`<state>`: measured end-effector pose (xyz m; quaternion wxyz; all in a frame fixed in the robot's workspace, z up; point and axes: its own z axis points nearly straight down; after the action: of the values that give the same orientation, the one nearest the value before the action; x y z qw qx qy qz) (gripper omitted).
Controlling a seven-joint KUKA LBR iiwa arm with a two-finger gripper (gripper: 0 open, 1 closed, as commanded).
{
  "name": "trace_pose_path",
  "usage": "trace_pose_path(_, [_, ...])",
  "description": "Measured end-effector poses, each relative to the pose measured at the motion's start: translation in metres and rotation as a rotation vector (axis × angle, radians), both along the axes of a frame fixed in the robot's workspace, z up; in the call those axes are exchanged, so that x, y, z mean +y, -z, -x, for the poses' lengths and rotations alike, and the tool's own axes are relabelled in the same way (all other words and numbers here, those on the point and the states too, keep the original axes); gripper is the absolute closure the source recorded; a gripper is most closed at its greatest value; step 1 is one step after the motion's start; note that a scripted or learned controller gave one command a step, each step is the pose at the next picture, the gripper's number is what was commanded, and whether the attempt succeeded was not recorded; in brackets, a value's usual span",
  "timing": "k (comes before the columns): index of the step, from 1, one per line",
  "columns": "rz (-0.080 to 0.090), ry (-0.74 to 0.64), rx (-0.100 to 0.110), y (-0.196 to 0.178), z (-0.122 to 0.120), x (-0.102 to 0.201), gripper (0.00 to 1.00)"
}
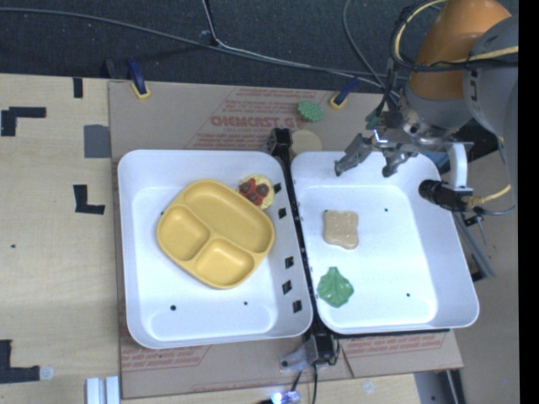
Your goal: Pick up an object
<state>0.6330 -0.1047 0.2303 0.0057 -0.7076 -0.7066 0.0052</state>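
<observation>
In the right bin (pixel 438 297) lie a tan toast-shaped piece (pixel 341 229) and, nearer the front, a green leaf-shaped piece (pixel 335 287). My gripper (pixel 369 164) hangs over the back edge of that bin, up and to the right of the tan piece. Its two dark fingers (pixel 348 160) are spread apart with nothing between them. In the left bin (pixel 143 310) a yellow divided plate (pixel 216 232) lies tilted, and a small red-and-yellow food item (pixel 256 189) sits at its far right corner.
A small green object (pixel 309 110) rests on the cardboard behind the bins. Black clips (pixel 281 141) run along the seam between the bins. Cables (pixel 210 32) cross the dark floor at the back. The arm's orange band (pixel 459 23) stands at the top right.
</observation>
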Motion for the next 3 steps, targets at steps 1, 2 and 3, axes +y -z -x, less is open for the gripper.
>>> trace_pose_path(1, [0.001, -0.003, -0.014, -0.009, -0.002, 0.0, 0.0])
trace_pose_path(2, [0.001, -0.003, -0.011, 0.038, 0.005, 0.005, 0.0])
trace_pose_path(3, [0.001, -0.003, -0.009, 0.089, 0.015, 0.01, 0.0])
